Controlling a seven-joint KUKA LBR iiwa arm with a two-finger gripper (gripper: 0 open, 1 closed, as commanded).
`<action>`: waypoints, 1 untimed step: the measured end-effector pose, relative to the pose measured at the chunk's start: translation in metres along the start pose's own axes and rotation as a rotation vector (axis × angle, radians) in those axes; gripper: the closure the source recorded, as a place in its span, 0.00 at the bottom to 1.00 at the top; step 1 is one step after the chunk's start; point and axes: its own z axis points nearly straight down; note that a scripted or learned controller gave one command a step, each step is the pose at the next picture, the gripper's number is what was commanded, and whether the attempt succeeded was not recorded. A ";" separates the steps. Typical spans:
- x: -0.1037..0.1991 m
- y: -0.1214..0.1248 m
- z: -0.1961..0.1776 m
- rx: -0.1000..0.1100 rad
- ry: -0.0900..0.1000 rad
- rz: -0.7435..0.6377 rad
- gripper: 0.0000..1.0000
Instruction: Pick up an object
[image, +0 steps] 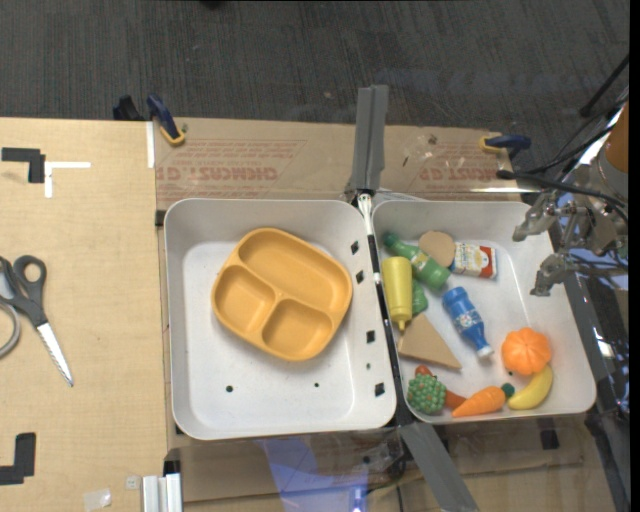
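The right bin (520, 395) holds several toy foods. A green bottle (420, 262) and a yellow bottle (398, 288) lie at its left, with a blue bottle (466, 318) and a tan wedge (428, 344) near the middle. A white and red carton (473, 259) lies at the back. An orange (526, 351), a banana (533, 390), a carrot (478, 402) and a green-and-red berry (426, 391) sit along the front. My gripper (537, 250) hangs over the bin's right rim, open, with nothing between its fingers, above and behind the orange.
The left bin (200, 390) carries a yellow divided plate (282, 293). Scissors (32, 310) lie on the bench at far left. A grey bar (368, 140) runs back from the seam between the bins. Cables and arm parts crowd the right edge (590, 170).
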 end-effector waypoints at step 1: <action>0.003 0.012 0.127 0.001 -0.001 -0.096 0.00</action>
